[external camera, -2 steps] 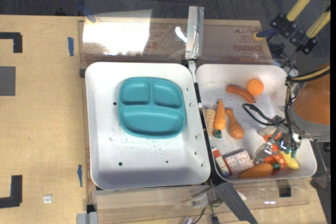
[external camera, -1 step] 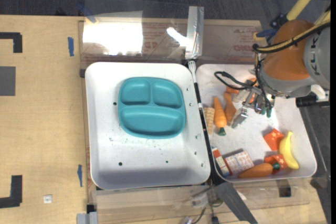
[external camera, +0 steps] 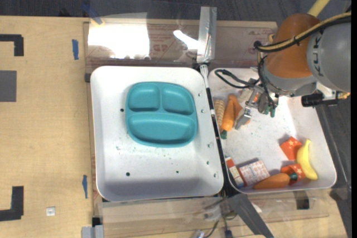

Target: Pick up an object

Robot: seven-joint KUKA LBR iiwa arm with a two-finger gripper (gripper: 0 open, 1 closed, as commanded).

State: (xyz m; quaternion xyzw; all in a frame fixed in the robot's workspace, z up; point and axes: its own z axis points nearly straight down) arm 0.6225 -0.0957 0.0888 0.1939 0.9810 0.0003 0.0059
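Gripper (external camera: pixel 245 115), state unclear, hangs by carrot (external camera: pixel 229 115) near right bin's (external camera: pixel 326 142) left wall; could slip off, wall crowds approach.

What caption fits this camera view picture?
Robot gripper hovers by an orange toy in the right bin.

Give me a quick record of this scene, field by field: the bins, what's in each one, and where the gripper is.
left bin: holds a teal divided plate
right bin: holds toy food
near divider: orange carrot-like piece beside a tan piece
near right corner: yellow banana, small red-orange item
front edge: orange carrot, red-and-white packet
gripper: over the right bin, close to the carrot-like piece
grasp: nothing visibly between the fingers
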